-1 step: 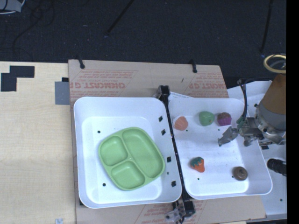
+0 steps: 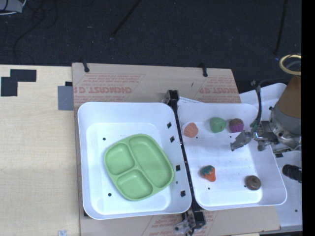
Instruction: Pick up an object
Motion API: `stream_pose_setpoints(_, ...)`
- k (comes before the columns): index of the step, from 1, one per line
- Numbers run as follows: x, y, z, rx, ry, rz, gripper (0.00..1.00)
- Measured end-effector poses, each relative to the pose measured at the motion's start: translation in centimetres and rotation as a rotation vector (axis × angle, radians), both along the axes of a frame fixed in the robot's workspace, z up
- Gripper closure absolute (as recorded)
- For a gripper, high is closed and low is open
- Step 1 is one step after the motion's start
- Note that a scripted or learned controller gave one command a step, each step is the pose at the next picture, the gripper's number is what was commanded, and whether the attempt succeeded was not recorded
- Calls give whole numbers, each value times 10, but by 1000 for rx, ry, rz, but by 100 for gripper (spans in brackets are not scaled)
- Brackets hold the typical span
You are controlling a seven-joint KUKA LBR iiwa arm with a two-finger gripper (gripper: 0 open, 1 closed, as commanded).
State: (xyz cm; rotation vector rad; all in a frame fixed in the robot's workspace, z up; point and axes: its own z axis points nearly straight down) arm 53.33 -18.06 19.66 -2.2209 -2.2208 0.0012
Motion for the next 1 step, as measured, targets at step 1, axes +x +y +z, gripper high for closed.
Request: stream_pose_setpoints(1,-4,-1,-64,3,8,0,0)
